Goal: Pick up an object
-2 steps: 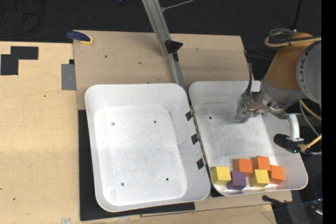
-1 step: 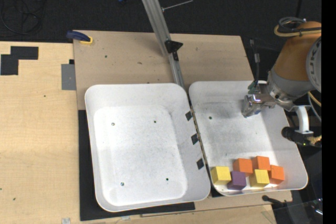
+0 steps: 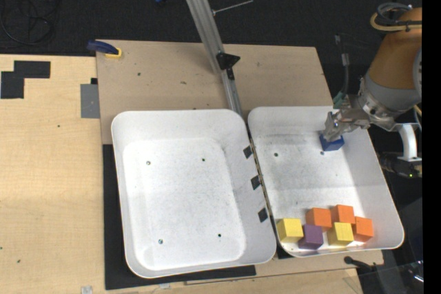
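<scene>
Blue marks the candidate object: a small blue block [image 3: 332, 142] sits directly under my gripper [image 3: 335, 126], in the far part of the right bin [image 3: 386, 179], near its right-hand wall. The block looks to lie between the fingertips, or just below them, but I cannot tell whether the jaws are open or closed on it, nor whether it is off the bin floor. I judge the pick as at the grasp stage: approach complete, secure hold and lift both unconfirmed.

The other candidates are clustered at the near edge of the same bin: a yellow cube [image 3: 291, 228], a purple cube [image 3: 313, 236], a second yellow cube [image 3: 340, 233] and three orange cubes [image 3: 342, 215], packed touching or nearly so, well apart from the blue block.

Room for motion: the middle floor of the right bin is bare, so a straight rise is unobstructed. The bin's right wall lies close to the gripper on the arm's side. The left bin [image 3: 138, 122] and the slanted metal rail [image 3: 207, 24] stand well clear of the work.
</scene>
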Robot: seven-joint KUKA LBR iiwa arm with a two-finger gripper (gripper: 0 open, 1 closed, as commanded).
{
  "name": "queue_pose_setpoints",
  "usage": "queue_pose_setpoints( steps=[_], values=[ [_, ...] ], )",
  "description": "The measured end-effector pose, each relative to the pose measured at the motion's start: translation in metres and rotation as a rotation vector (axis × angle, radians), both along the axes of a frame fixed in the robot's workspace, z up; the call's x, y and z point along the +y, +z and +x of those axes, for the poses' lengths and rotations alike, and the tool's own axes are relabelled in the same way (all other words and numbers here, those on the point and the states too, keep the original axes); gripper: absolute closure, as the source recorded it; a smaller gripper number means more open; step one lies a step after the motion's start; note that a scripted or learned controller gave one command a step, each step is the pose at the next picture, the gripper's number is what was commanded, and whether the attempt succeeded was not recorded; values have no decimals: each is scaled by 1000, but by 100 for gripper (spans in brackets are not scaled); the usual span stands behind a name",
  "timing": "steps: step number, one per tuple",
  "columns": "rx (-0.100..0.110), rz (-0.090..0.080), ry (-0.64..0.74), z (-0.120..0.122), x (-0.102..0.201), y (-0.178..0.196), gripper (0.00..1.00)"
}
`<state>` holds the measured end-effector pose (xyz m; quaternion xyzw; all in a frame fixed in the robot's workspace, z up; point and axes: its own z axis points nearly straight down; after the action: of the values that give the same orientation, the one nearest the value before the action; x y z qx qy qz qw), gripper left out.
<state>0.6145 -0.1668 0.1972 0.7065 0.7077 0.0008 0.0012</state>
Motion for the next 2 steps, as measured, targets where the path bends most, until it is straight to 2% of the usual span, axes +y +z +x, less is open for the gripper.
queue_pose_setpoints(
  steps=[1, 2],
  values=[
    [2, 0, 1, 0, -1, 25, 100],
    [7, 3, 3, 6, 55, 20, 100]
  ],
)
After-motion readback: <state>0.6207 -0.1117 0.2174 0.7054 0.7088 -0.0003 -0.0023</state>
